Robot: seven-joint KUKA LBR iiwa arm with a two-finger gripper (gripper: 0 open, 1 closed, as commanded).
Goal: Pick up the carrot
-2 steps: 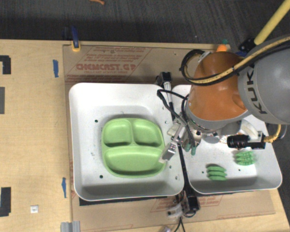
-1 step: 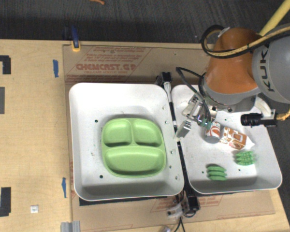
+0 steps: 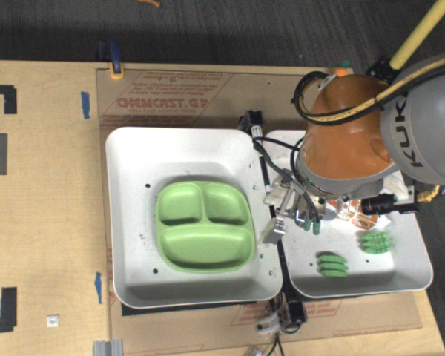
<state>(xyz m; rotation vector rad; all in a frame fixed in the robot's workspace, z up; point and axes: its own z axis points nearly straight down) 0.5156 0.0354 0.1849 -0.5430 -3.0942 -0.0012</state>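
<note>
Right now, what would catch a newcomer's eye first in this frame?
The grey arm's orange band looms over the right bin. A green divided tray sits in the middle of the left bin. Two small green ridged items lie in the right bin.

place: robotics lab | evidence: KUKA arm, cardboard-covered bench, two white bins, taped markers

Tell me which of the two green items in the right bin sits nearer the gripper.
The darker green ridged one, lower and more central in the right bin; the lighter one lies farther right of the gripper.
</note>
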